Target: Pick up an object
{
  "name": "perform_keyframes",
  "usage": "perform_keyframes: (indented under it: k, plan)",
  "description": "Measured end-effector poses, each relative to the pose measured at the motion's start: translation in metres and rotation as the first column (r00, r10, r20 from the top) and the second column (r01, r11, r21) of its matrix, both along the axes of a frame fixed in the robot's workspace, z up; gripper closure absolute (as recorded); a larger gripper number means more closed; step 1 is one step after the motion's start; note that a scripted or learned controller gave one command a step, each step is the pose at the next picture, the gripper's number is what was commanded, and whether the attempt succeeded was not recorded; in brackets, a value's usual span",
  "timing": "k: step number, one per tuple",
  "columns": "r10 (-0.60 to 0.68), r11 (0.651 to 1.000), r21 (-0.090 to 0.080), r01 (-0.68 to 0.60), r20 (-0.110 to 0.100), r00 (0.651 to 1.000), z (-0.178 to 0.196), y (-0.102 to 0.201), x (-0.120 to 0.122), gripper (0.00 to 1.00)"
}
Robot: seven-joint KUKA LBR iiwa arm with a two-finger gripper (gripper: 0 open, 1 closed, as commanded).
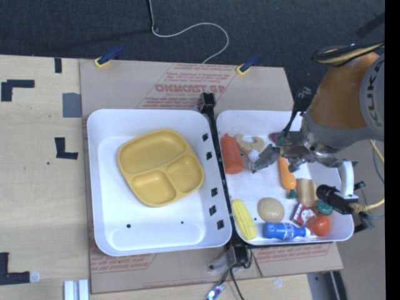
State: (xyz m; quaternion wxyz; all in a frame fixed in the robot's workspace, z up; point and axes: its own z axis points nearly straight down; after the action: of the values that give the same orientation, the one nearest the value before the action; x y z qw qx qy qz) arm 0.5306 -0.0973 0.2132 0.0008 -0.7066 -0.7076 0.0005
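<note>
The small orange carrot-shaped toy (287, 175) lies in the right-hand white bin (265, 119), just below the tool (273, 153), and looks to me the likeliest thing to be picked. The tool hangs over the middle of that bin with its dark fingers spread apart and nothing between them, one tip reaching left toward the red-orange plastic cylinder (232, 154). Around it the bin is crowded: a yellow corn cob (244, 219) along the left wall, a beige egg-shaped piece (270, 209), a blue bottle (281, 231) and a red tomato-like ball (320, 225) near the front. The clutter probably leaves little room for a clean grip. The left-hand white bin (100, 167) holds a yellow divided plate (160, 166). Both sit on the cardboard-covered worktop (187, 83).
</note>
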Motion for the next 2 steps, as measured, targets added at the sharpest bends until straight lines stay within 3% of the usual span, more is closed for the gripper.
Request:
perform_keyframes:
  k: [1, 2]
  plan:
    - [-0.003, 1.0, 0.002, 0.003, -0.008, 1.0, -0.06, 0.003, -0.049, 0.0]
    - [-0.005, 1.0, -0.009, 0.005, 0.013, 1.0, -0.127, -0.002, -0.045, 0.0]
